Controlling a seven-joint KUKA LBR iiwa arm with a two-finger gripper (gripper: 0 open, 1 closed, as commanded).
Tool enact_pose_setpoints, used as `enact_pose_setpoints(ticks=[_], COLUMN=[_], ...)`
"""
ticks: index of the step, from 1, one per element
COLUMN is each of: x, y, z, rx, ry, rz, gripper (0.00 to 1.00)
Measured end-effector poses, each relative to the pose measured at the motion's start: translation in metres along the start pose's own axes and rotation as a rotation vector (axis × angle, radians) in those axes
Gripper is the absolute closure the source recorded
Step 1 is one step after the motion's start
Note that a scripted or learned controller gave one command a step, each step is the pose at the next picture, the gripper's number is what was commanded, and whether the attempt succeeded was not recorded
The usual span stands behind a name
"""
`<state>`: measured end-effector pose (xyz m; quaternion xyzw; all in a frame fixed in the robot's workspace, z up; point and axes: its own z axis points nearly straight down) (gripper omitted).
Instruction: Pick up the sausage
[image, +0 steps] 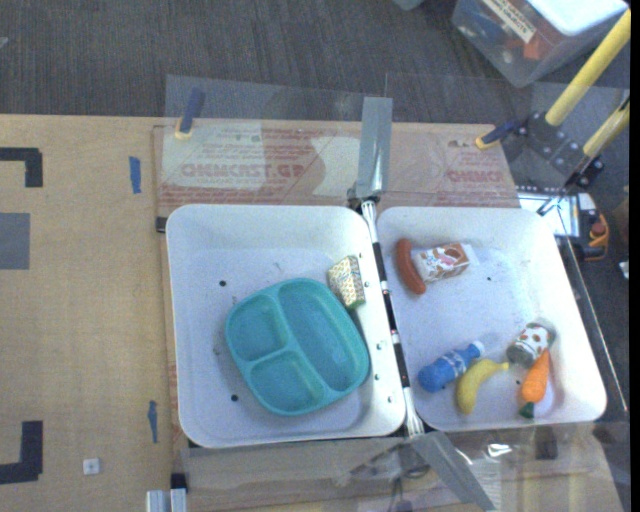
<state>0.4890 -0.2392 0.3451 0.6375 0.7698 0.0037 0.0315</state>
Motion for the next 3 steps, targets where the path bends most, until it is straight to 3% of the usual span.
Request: enact_pose_setpoints(ticks=[1,2,3], x=[-0.002,0.023,0.021], y=[0.001,-0.012,-0.01], z=[-0.011,0.132,0.121], rx=[-0.005,0.031,0.027], ry=[-0.005,0.053,0.048], rz=[0.001,-0.517,-0.514], gripper=[1.0,1.0,1.0])
